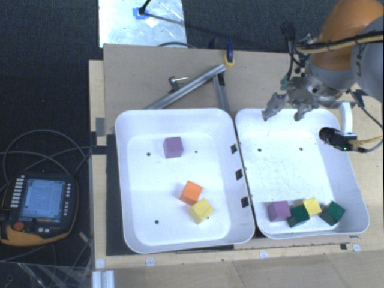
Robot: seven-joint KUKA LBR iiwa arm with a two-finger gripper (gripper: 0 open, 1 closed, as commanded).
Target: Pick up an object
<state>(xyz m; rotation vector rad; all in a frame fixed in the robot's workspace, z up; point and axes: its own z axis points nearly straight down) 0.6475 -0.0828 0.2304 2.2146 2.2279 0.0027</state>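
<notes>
Camera view puts your gripper [286, 110] over the far rim of the right bin [345, 173], fingers spread wide w/ nothing between them. Nearest candidates sit at the opposite, near end of that same bin: a purple cube [278, 210], a dark green cube [297, 215], a yellow cube [311, 206] and a second green cube [332, 212], strung in a row along the near wall. So from the fingers the targets lie toward the near edge, well apart, w/ bare bin floor between, meaning you've got open room for the approach. Trouble is at the arrival: those four are packed, the first green touching or just beside both the purple and the yellow, and the row hugs the wall, so finger room looks tight. Purple at the row's left end looks the most exposed, IMO. Alt option: the left bin [129, 161] holds a purple cube [173, 147] standing alone w/ clear floor all round, plus an orange cube [191, 191] touching a yellow cube [201, 210]. That lone purple is the cleaner grab, but you'd cross the divider between bins. Cubes have no long axis, so square the fingers to the faces.
</notes>
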